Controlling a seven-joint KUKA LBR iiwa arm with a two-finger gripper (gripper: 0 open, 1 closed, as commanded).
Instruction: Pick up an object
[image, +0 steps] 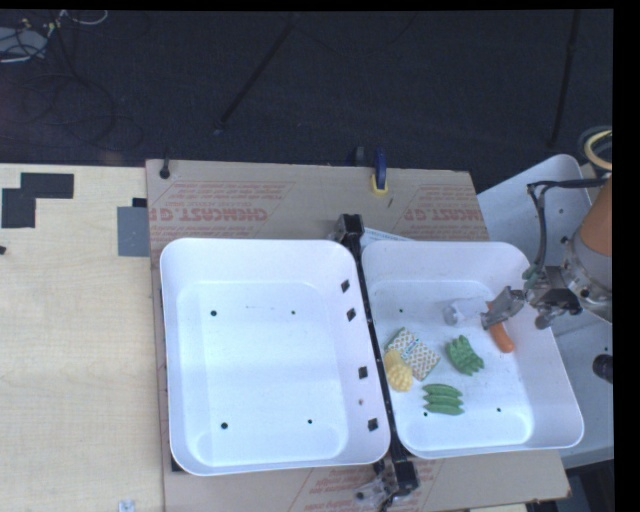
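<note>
Bench bins (262, 262) — gripper (522, 306) near right rim, 5 items clustered.

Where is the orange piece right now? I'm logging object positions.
In the camera view, the orange piece lies in the right bin, near its right wall, just right of the upper green toy and directly below the tool.
</note>
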